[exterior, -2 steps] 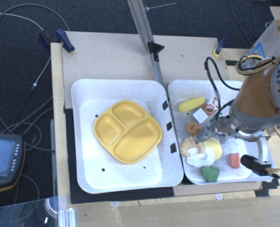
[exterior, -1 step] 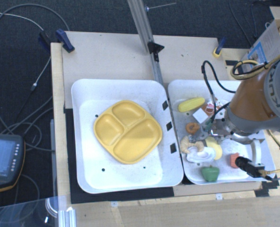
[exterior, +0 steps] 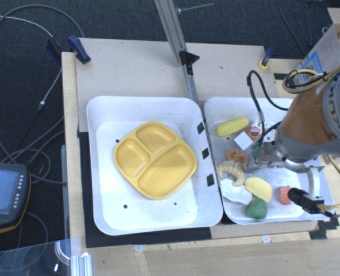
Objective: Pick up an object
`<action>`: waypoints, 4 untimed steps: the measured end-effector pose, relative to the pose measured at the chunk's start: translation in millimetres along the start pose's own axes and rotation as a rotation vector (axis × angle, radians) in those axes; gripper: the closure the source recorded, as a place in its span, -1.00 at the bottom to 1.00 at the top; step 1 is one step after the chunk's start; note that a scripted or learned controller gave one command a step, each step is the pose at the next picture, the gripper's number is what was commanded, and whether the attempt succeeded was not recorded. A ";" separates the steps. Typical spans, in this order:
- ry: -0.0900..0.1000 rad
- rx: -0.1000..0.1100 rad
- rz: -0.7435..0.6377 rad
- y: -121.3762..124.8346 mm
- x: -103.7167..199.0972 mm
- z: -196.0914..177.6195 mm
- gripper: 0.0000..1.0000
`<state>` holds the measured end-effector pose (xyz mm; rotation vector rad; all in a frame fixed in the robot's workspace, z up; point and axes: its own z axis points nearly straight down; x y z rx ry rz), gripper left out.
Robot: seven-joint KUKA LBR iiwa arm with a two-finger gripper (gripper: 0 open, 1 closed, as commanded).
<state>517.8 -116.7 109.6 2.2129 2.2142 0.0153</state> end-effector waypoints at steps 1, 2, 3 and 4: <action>0.000 0.010 -0.001 1.9 1.3 -43.0 1.00; -0.001 0.006 -0.001 6.2 -0.6 -107.4 1.00; 0.000 0.006 -0.002 11.2 4.9 -170.2 1.00; 0.003 0.011 -0.007 23.3 58.9 -172.1 1.00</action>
